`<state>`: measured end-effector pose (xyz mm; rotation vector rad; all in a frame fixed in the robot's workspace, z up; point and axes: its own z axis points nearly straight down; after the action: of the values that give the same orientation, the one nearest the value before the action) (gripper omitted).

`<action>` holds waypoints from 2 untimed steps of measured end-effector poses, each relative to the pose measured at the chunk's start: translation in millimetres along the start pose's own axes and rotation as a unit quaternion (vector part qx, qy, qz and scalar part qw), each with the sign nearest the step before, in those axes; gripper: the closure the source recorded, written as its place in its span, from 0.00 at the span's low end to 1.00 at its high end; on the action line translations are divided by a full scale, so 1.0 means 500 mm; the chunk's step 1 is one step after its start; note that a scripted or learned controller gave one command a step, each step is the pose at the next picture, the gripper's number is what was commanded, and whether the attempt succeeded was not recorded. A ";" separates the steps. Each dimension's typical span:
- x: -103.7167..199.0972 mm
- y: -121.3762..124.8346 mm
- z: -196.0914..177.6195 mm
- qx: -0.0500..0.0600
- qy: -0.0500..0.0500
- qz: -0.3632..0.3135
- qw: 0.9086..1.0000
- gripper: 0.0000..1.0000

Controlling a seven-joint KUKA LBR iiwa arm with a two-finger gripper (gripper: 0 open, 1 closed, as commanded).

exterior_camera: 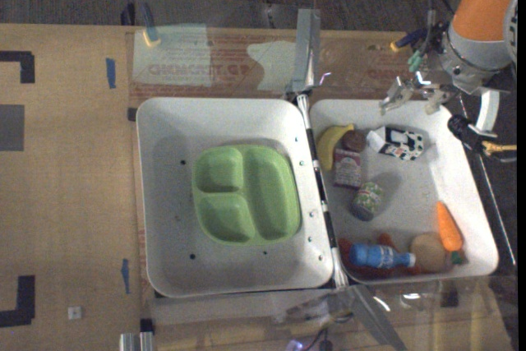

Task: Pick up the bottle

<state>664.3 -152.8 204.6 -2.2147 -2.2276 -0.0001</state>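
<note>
Gripper [415, 92] spread, holding nothing, over right bin's [481, 201] far edge; bottle [380, 256] label unreadable.

One fixed overhead camera looks down slantwise on both bins [156, 177].

Your arm [485, 8] reached in from the upper right, its orange band uppermost, and your tool [415, 94] hung low with its fingers spread, gripping nothing.
</note>
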 end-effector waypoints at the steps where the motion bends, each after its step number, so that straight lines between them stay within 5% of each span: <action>1: 0.077 -0.148 0.161 0.000 0.000 -0.086 0.996 0.00; 2: -0.045 -0.318 0.236 -0.001 -0.001 -0.197 0.980 0.00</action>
<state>505.4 -176.2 86.5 -1.7330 -2.6232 -0.0020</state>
